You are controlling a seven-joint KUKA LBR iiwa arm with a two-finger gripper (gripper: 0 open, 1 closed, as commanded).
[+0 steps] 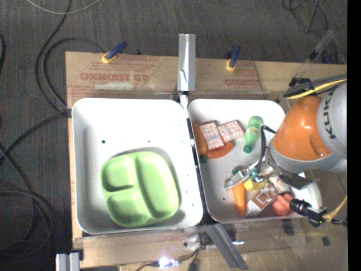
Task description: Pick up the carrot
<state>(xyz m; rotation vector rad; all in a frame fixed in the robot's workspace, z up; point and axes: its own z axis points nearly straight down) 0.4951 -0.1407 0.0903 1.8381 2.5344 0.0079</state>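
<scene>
The carrot (239,200) is a short orange cone lying in the right bin (214,205) near its front wall, tip pointing toward the front. My gripper (242,177) hangs just above and behind the carrot's thick end, under the arm's orange band (299,135). Grey metal parts of the gripper sit close over the carrot's top, and nothing visibly sits inside them. The arm hides the bin's right side.
Beside the carrot lie an orange-and-white packet (263,199) and a red item (280,206). Two small printed boxes (219,133), a green bottle (252,131) and an orange piece (198,141) sit further back. A green divided plate (141,188) lies in the left bin (90,117).
</scene>
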